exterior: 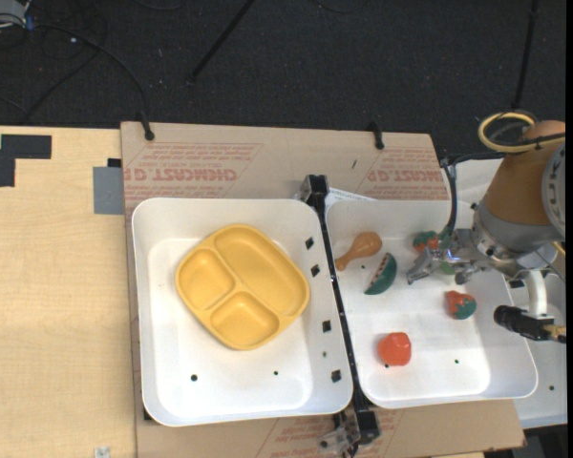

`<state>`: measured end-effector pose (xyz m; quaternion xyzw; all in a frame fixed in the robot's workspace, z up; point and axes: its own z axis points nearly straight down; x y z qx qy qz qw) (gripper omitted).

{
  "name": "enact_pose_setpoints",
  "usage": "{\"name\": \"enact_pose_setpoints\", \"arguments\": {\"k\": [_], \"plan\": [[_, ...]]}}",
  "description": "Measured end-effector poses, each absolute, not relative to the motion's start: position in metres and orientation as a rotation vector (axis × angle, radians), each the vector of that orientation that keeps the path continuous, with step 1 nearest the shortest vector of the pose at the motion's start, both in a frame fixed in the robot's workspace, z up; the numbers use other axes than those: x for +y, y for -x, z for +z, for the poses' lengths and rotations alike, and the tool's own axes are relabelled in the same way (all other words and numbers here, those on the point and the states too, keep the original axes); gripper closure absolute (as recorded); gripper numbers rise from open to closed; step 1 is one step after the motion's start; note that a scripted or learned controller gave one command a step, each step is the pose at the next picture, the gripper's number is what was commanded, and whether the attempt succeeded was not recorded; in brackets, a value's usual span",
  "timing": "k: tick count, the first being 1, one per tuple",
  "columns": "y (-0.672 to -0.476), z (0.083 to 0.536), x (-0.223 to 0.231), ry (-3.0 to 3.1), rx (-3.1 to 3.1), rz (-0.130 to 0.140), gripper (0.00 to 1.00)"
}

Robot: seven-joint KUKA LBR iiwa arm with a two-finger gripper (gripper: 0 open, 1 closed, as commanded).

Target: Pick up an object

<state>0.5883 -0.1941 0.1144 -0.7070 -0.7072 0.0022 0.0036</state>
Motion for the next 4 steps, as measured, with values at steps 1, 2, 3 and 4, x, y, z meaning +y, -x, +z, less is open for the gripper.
{"name": "enact_pose_setpoints", "arguments": {"k": [1,2,3,4], "plan": [[-0.588,0.086,-0.193,2.218,-2.218,0.004,0.0],[-0.588,0.098,-0.193,2.219,-2.219,0.003,1.0],[-0.595,0.148,-0.186,2.22,-2.225,-0.002,1.0],[-0.598,0.191,-0.186,2.22,-2.226,-0.002,1.0]]}}
